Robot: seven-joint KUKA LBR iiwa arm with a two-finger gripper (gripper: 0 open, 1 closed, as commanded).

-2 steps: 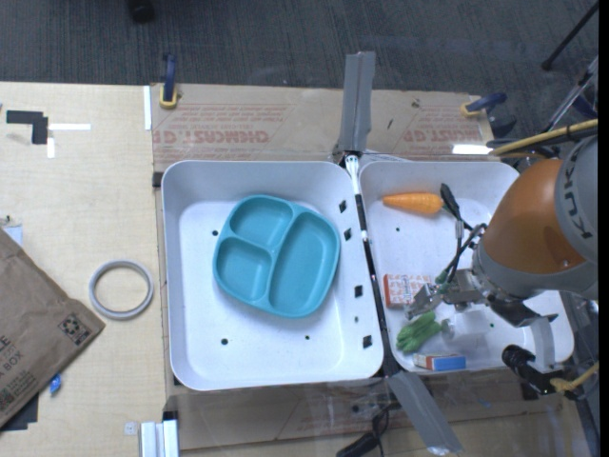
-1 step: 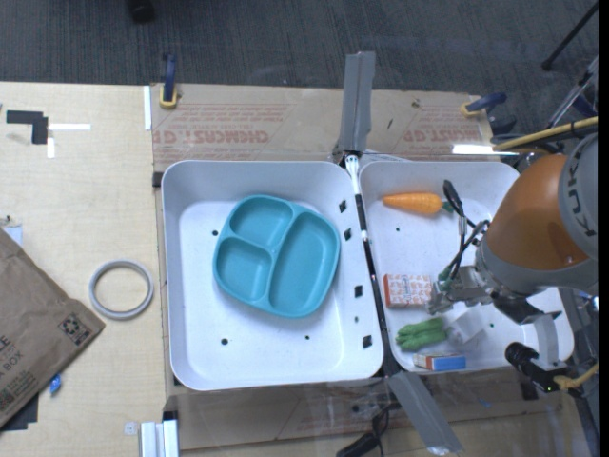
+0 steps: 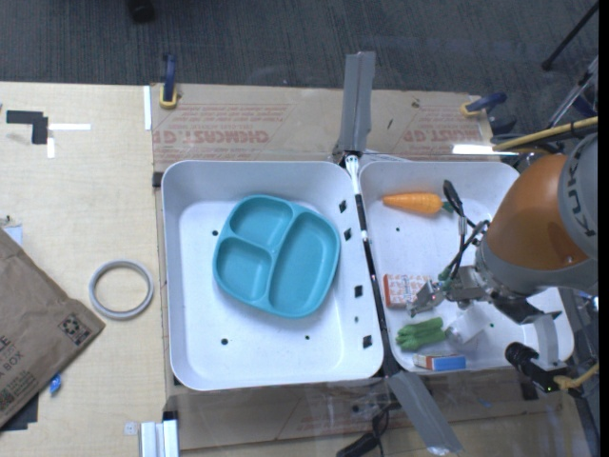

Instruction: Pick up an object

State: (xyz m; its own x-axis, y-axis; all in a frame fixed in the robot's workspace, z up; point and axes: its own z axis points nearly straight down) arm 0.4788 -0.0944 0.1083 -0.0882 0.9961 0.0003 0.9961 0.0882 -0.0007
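Two white bins on the counter (image 3: 86, 208): left bin (image 3: 190, 350) has a blue divided plate (image 3: 276, 255); right bin (image 3: 495, 165) has the clutter. My tool (image 3: 425, 297) is low in the right bin, tips at the small red-and-white box (image 3: 403, 288), green pod-shaped toy (image 3: 422, 332) just below. Can't tell if my tool is open or closed (too small, wrist in the way). Looks like the approach step, nothing visibly gripped. Next: settle onto the box, close, lift straight. Box looks flat, printed, lying face up; thin edge could slip.
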